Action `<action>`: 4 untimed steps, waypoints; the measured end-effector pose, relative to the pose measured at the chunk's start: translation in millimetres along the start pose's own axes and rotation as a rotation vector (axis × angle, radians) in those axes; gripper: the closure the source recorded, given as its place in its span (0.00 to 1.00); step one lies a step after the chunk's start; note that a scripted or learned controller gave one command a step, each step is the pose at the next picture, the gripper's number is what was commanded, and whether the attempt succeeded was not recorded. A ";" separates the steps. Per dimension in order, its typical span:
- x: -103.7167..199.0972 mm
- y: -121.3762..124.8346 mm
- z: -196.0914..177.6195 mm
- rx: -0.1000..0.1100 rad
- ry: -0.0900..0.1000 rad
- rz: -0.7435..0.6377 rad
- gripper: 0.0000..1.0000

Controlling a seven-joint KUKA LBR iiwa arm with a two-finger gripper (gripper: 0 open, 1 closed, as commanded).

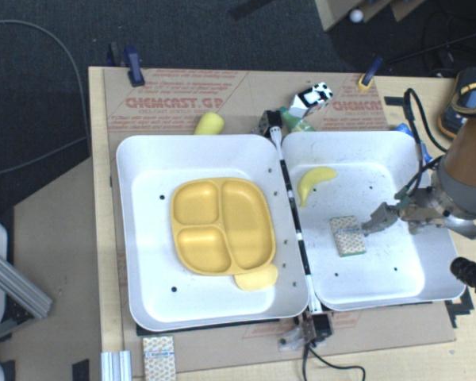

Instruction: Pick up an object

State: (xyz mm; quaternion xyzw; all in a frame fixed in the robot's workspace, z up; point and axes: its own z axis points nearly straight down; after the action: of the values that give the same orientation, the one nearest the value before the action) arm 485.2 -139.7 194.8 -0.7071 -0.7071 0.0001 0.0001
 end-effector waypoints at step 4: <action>35.6 50.2 98.2 -0.001 0.000 0.000 1.00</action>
State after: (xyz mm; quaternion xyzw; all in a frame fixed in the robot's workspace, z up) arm 535.4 -104.1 96.6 -0.7071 -0.7071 -0.0002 -0.0003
